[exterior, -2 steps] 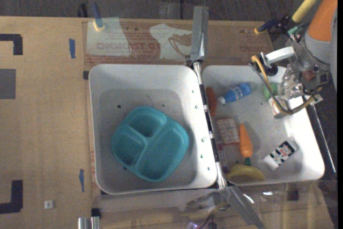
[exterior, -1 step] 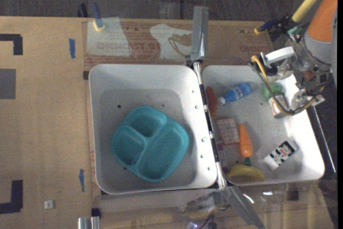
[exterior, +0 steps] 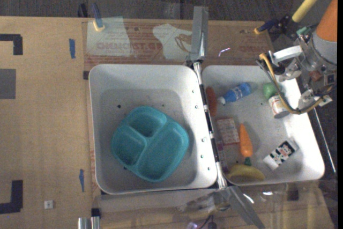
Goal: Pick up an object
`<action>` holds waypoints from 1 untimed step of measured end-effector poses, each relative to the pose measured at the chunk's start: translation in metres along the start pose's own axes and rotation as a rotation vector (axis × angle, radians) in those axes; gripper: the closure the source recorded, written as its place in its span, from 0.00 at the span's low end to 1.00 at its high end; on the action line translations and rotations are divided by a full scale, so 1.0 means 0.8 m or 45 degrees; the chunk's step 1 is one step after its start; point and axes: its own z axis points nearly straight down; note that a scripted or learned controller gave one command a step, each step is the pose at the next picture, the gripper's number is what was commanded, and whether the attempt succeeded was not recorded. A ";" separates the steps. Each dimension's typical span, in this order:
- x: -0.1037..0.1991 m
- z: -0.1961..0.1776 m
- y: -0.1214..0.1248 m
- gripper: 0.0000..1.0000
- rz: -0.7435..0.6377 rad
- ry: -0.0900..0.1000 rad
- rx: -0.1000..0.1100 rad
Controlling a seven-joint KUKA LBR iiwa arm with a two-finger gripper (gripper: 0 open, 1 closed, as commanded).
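The right bin [exterior: 305, 169] holds several small items. A blue bottle [exterior: 237, 92] lies near the back, with a green piece [exterior: 269, 89] and a small can [exterior: 278, 106] to its right. In the middle lies an orange carrot [exterior: 245, 140] beside a pinkish packet [exterior: 227, 131]. A yellow fruit [exterior: 246, 172] rests at the front, and a black-and-white carton [exterior: 281, 154] sits front right. A red-orange sausage [exterior: 211, 100] hugs the left wall. My gripper [exterior: 312, 95] hangs over the bin's back right rim, just right of the can, wrapped in cables, with nothing seen in it.
The left bin [exterior: 102, 94] holds a teal divided plate [exterior: 150, 142]. A metal divider post [exterior: 199, 35] stands behind the joint between the bins. The wooden bench [exterior: 43, 115] spreads out to the left.
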 end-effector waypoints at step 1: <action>0.014 0.167 -0.083 0.00 -0.069 0.002 0.001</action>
